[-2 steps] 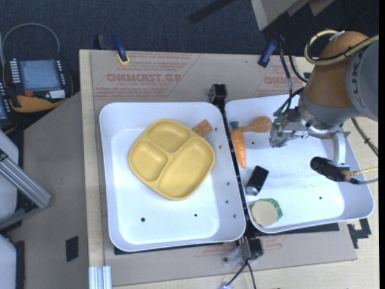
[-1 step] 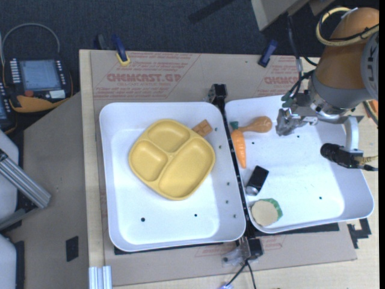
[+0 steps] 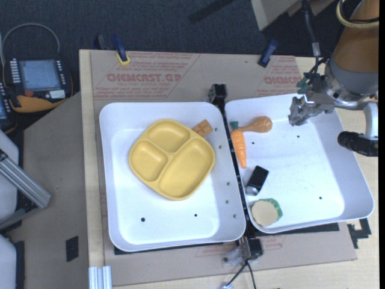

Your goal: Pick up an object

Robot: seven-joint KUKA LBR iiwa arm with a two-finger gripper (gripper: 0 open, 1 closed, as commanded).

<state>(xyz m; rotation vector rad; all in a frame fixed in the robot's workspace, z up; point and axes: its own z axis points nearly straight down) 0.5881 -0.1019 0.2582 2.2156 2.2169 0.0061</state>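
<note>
So the arm (image 3: 355, 47) comes in from about 2 o'clock, grey with the orange band showing up top; its gripper (image 3: 299, 114) hangs over the upper part of the right bin (image 3: 325, 179), near the back edge; can't honestly tell whether the fingers are apart or together from this angle, it's just a dark grey clump pointing down; nothing visibly between them anyway.

Right bin stuff is all bunched along its left side; a tan wooden-spoon-looking piece (image 3: 255, 125) lies up at roughly 11 o'clock of that bin, just left of the gripper and apart from it; an orange carrot (image 3: 239, 147) sits right below it, running lengthwise along the divider, its green top close to the spoon's narrow end; below the carrot there's a small black block (image 3: 257, 179), tilted; then at about 7 o'clock a round beige disc with a green rim (image 3: 266, 212), near the bin's front edge.

Left bin (image 3: 120, 209) has a big yellow divided plate (image 3: 172, 159) with three compartments, sitting a bit above centre; a small brown wooden block (image 3: 203, 128) pokes out at the plate's 1 o'clock edge, touching or tucked under it, hard to say which.

Both bins rest on a cardboard-covered surface (image 3: 180, 71) with red print; a handheld pendant (image 3: 36, 80) lies off at 10 o'clock.
</note>
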